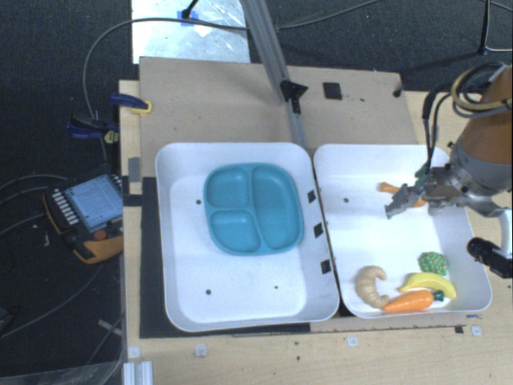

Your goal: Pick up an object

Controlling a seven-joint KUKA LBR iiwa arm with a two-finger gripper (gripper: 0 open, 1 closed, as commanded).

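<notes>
My gripper [402, 202] hangs low over the right bin [353, 175], in its upper right part. A thin orange stick-like object [387, 188] lies on the bin floor just left of it and runs under the gripper, so its far end is partly hidden. At the bin's front edge lie a beige croissant [370, 285], an orange carrot [409, 301], a yellow banana [430, 283] and a green broccoli piece [433, 261].
The left bin [184, 279] holds a blue divided plate [254, 208]. A metal pole [268, 38] slants across the back of the bench. Clamps and a handheld device [86, 215] lie off the bench on the left. Cables hang by the arm [481, 147].
</notes>
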